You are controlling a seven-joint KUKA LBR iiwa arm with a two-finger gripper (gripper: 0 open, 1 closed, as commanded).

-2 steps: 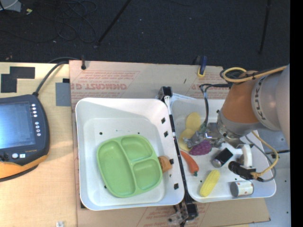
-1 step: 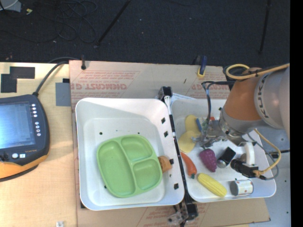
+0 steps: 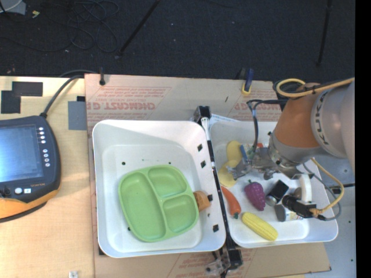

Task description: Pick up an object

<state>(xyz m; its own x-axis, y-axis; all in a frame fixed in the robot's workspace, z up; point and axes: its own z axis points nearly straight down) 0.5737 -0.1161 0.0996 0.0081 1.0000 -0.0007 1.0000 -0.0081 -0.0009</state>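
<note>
The right bin [image 3: 324, 231] holds a yellow fruit [image 3: 233, 150] near its back left, a pale yellow piece [image 3: 225, 179] below it, a purple grape bunch [image 3: 255, 194], an orange carrot [image 3: 231, 201] along the left wall and a yellow corn cob [image 3: 259, 226] at the front. My gripper [image 3: 247, 165] is low in this bin, reaching left from the orange-banded wrist. It sits just right of the yellow fruit and above the purple bunch. Its tip is hard to make out among the metal parts, and I see nothing clearly held.
In the left bin [image 3: 116, 133] a green divided plate [image 3: 157, 201] lies flat, and a small brown item [image 3: 202, 200] rests by the right wall. A tablet-like pendant [image 3: 26, 155] lies on the bench at far left. The arm covers the right bin's back right part.
</note>
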